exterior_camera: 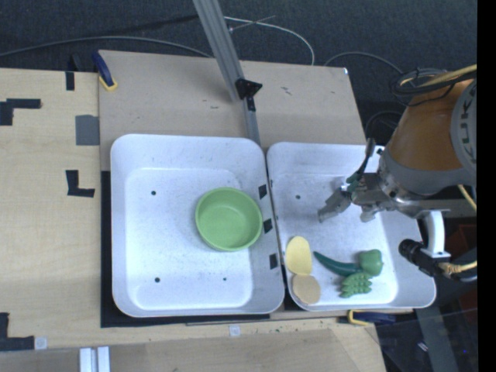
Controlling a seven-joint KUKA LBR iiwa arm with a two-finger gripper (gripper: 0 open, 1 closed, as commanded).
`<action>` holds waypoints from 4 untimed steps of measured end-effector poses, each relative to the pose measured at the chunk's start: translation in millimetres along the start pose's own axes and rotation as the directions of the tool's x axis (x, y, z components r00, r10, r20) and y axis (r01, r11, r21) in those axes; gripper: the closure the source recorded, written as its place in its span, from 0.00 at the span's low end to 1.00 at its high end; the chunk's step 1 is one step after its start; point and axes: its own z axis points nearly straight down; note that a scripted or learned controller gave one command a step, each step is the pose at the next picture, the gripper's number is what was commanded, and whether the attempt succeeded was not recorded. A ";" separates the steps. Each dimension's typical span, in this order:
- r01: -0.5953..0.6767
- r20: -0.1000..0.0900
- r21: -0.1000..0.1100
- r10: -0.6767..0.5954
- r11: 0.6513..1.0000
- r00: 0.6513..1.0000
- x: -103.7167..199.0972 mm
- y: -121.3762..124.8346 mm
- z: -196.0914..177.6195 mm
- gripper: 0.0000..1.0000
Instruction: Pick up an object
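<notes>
Bench (178, 107) first – pale wood top with two white bins on it, side by side. Left bin (139, 231) holds a green bowl (228, 218), upright, sitting right of that bin's middle, near the shared edge. Right bin (310, 165) has the arm (434, 142) over it, coming in from the right, orange band above a grey wrist.

Gripper (346, 202) hangs over the middle of the right bin, pointing left and down. Fingers look spread apart, nothing between them – released, no grasp.

Pick candidates are all clustered along the near edge of the right bin, below the gripper and apart from it:
- dark green pepper-like piece (335, 263), long, lying flat, running from the yellow piece toward the green lump
- green rounded lump (371, 261) at the right end, touching the long piece
- bumpy green bunch (356, 284) just below that lump
- yellow oval piece (298, 255) at the left, near the bin's left wall
- tan round piece (306, 288) right under the yellow one, touching it

A grey pole (221, 41) slants in from the top toward the bins' junction.
</notes>
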 end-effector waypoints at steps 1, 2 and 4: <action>0.000 0.000 0.000 0.000 1.000 1.000 -0.1 0.0 0.0 0.00; -0.001 0.000 0.005 0.001 1.000 1.000 -3.6 -1.1 44.3 0.00; -0.002 0.001 -0.002 0.002 1.000 1.000 -7.3 -2.8 116.1 0.00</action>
